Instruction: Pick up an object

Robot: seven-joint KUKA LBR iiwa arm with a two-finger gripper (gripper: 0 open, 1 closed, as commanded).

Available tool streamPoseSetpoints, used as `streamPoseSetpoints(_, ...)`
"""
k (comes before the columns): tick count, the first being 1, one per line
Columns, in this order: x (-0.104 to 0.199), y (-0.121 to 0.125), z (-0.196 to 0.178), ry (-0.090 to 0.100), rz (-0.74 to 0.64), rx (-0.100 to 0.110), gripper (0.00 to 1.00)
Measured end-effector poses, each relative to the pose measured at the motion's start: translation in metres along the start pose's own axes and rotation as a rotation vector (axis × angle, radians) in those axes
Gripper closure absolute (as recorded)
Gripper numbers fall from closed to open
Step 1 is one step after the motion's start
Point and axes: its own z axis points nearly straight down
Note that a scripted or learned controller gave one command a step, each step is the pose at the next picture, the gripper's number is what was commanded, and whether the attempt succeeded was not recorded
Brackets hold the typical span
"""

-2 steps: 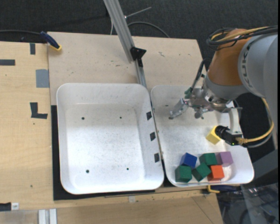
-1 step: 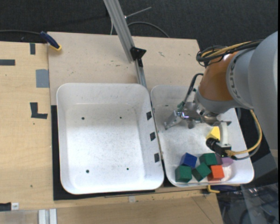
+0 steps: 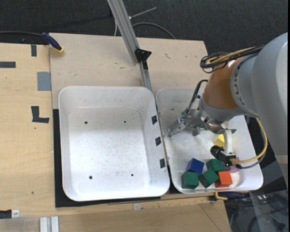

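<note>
My gripper (image 3: 175, 128) hangs low over the upper left part of the right bin (image 3: 180, 94), close to the wall shared with the left bin. Nothing shows in it. Several small blocks lie clustered at the right bin's near end: a blue cube (image 3: 195, 166), a green cube (image 3: 189, 180), a second green cube (image 3: 209, 178), a third green one (image 3: 216, 166) and an orange cube (image 3: 224, 178). A yellow piece (image 3: 219, 140) lies just under the wrist, partly hidden by it. The blocks sit well below and to the right of the gripper.
The left bin (image 3: 106, 144) stands beside the right one. A slanted metal pole (image 3: 127, 30) crosses from the top down to the bins' far edge. A cable (image 3: 253, 156) loops from the wrist over the right bin's right side. A blue and yellow clamp (image 3: 53, 41) lies at the far left.
</note>
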Motion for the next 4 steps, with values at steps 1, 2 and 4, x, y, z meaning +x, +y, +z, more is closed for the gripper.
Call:
streamPoseSetpoints(1,0.001,0.0,-0.011,0.001,-0.001,-0.001,1.0)
streamPoseSetpoints(2,-0.001,-0.004,-0.054,0.0,0.0,-0.007,1.0)
streamPoseSetpoints(4,-0.005,-0.011,-0.129,0.0,0.0,-0.007,1.0)
